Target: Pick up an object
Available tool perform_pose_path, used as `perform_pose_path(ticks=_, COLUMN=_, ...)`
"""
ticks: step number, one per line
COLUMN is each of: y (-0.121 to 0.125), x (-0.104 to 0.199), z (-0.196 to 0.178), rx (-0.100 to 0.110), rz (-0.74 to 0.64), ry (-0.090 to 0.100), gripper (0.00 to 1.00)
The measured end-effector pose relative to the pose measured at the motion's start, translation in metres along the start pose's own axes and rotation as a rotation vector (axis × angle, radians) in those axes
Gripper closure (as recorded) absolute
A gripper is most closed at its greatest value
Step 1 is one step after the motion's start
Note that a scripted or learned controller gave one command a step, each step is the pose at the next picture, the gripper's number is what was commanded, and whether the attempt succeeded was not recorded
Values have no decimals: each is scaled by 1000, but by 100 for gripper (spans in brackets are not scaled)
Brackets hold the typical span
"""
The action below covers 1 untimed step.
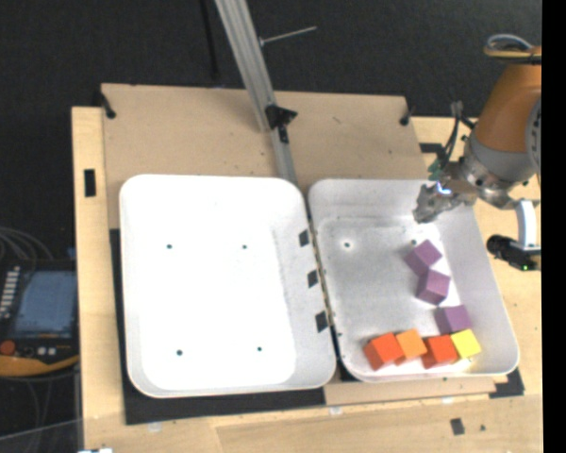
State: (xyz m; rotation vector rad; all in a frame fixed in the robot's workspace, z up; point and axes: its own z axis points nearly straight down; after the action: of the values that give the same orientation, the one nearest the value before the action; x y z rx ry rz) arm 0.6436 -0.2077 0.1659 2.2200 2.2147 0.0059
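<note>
My gripper hangs over the far right corner of the right bin, above and apart from the blocks. Nothing shows between its tips. Three purple blocks lie in a line down the bin's right side: one, one and one. Along the bin's near edge sit an orange-red block, an orange block, a red block and a yellow block.
The left bin lies beside the right one, with black clips along the seam. A slanted metal pole rises behind the bins. A control pendant sits off the bench's left side.
</note>
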Motion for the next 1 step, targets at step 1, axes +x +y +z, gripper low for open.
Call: perform_pose_path(ticks=1, y=2, x=-2, z=-45, rx=0, rz=-3, ry=-1, gripper=100)
